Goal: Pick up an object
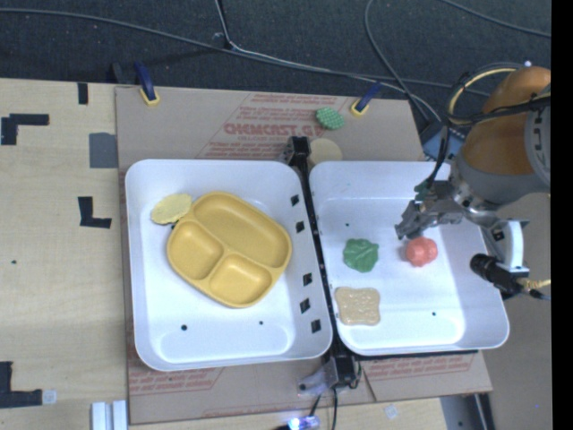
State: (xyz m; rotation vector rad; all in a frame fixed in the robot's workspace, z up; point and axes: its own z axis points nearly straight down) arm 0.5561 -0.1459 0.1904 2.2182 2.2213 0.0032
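Fig., L to R. Left bin point(143, 267): yellow divided tray point(228, 249) lies mid-bin with a pale yellow disc point(170, 208) touching its upper-left rim; I read both as parked, not targets. A green ridged piece point(329, 117) sits outside on the counter point(54, 240) near its far edge. Right bin point(483, 330): green leafy piece point(361, 254) near the divider, tan toast piece point(358, 305) toward the near edge, red piece point(420, 252) mid-bin. Tool point(414, 225) hangs just above-left of the red piece, prob. lining up on it; can't tell whether it's apart or together. Nothing visibly gripped.
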